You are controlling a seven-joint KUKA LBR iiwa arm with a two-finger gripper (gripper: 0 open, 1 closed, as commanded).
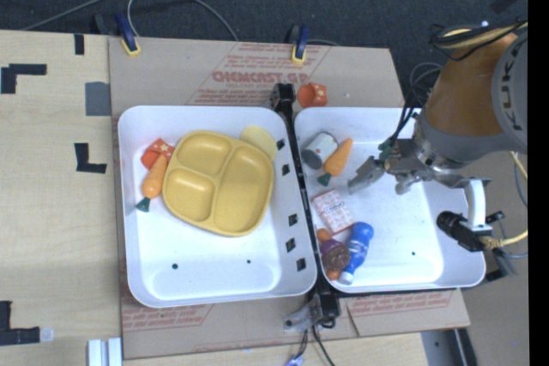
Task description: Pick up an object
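The carrot point(337, 157) lies in the right bin point(426, 261), near its upper left, just beside a grey cup point(318, 149). Going left to right: the left bin point(206, 270) holds a yellow tray point(218, 182); the right one also holds a packet point(331, 209) and a blue bottle point(357, 244); then comes the gripper point(367, 174), near the carrot and apart from it, jaws spread and gripping nothing. The carrot looks like a light, stiff plastic toy, probably smooth and prone to roll; its thick middle, taken across its width, seems the best hold.
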